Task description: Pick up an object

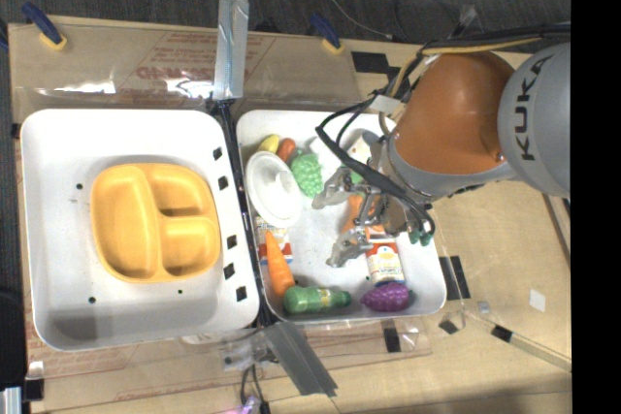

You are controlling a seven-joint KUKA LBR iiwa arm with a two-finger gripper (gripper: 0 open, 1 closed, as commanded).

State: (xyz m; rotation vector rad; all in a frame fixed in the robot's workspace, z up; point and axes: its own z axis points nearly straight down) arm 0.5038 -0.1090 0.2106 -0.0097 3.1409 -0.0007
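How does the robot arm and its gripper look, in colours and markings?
The arm is grey, with black KUKA lettering and a wide rounded orange band above the wrist. Black cables loop beside it. The gripper is metallic silver, with two thin fingers.

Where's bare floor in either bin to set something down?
Left bin: white floor rings the yellow divided tray, widest along the near edge. Right bin: crowded; the one bare patch lies between the white bowl, carrot and gripper. The green bottle and purple grapes fill its near edge.
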